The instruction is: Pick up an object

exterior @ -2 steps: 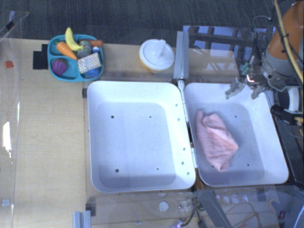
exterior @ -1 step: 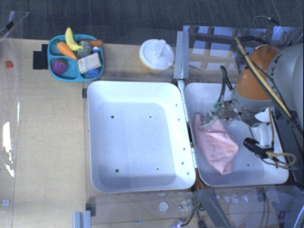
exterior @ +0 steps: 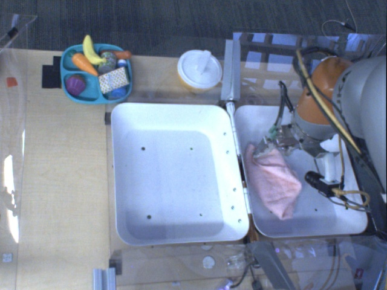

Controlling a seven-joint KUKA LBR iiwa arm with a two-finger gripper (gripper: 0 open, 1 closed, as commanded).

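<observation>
Seen from above, two shallow white bins sit side by side on a pale wooden bench. The left bin (exterior: 172, 171) shows its bare floor with a few small dark holes. The right bin (exterior: 314, 222) holds a pink cloth (exterior: 275, 180), crumpled and lying against the bin's left wall. The cloth's long axis runs from the upper left, near the middle of that wall, down to the lower right, where its narrower end points toward the bin's near edge; the upper end is broader and bunched.

The arm (exterior: 357, 95) comes in from the right, its orange band (exterior: 320, 92) above the wrist. The gripper (exterior: 279, 139) hangs just over the cloth's upper end, touching or nearly touching the fabric there. Whether its fingers are apart or together cannot be told, since cables and the wrist crowd that spot.

Behind the bins, a blue divided tray (exterior: 94, 74) carries toy food, including a banana (exterior: 92, 52) and a carrot (exterior: 83, 64). A white round lidded cup (exterior: 199, 69) stands to its right.
</observation>
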